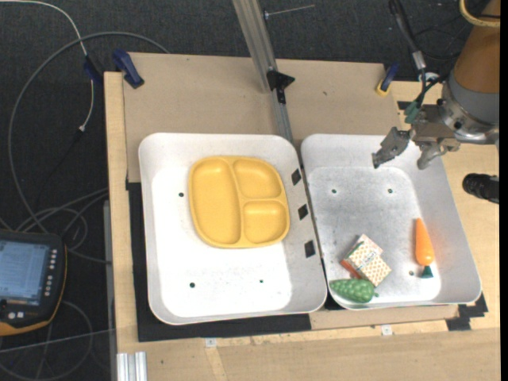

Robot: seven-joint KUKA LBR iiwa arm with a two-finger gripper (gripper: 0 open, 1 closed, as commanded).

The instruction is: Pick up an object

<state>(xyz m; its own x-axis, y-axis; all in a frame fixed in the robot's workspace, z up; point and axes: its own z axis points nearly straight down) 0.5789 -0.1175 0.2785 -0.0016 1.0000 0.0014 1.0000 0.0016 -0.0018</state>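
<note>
The right bin (381,205) holds three items near its front: an orange carrot (423,242) at the right, a small patterned box (367,259) in the middle, and a green vegetable (353,290) at the front edge. My gripper (409,152) hangs over the bin's far right corner, well behind these items, with its two fingers spread open and nothing between them.
A yellow divided tray (238,201) lies in the left bin (171,236). A metal post (254,22) rises behind the bins. Blue clamps (127,68) sit on the bench's far edge. Cables and a handheld screen (28,280) lie on the floor at left.
</note>
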